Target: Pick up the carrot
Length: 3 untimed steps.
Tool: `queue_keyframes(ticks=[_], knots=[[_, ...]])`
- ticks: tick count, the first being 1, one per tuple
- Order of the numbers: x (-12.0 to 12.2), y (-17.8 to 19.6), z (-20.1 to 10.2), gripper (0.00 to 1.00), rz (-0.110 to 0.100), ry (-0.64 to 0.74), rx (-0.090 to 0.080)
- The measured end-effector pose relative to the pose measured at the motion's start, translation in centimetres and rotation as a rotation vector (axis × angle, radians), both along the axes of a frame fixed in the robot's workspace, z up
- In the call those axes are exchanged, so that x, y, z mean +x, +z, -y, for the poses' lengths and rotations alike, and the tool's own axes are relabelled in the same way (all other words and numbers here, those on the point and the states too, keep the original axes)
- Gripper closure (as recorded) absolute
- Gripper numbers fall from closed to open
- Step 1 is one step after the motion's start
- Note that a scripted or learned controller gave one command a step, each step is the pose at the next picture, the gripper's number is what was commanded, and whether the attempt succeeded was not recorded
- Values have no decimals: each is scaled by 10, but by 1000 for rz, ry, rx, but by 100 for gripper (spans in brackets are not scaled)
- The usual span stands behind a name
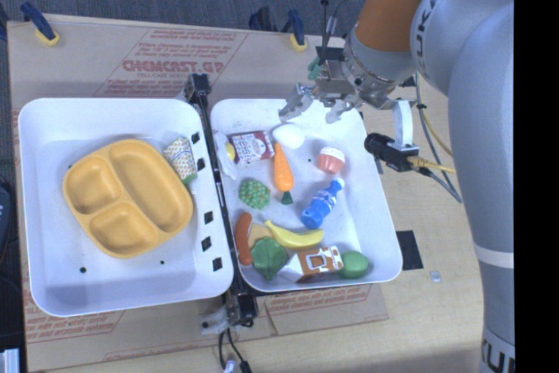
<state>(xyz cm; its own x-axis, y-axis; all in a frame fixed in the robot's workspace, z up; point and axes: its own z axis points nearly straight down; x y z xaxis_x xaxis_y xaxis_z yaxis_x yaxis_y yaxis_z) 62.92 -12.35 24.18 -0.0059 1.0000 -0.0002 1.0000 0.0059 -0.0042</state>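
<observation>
The end effector (316,108) hangs over the far rim of the right bin (377,188), its two metal fingers spread apart with nothing between them. Just below it lies a smooth white egg (289,136), and nearer the camera the carrot (283,171), a glossy orange plastic cone with a green stub, lies lengthwise in the middle of that bin. Around it sit a red-labelled packet (251,146), a bumpy green pea cluster (254,192), a blue bottle (320,203) and a curved yellow banana (294,235). The left bin (52,284) holds a yellow three-compartment plate (127,196). The cardboard on the bench (113,57) reads "CHEMCAST GP" in red.
</observation>
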Motion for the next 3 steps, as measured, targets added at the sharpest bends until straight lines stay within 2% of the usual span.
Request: queue_keyframes(ticks=[1, 2, 3], knots=[[-16, -108, 22, 0, -3, 79, 1], [-24, -150, 7, 0, 0, 244, 2], [-23, -140, 8, 100, -2, 248, 1]])
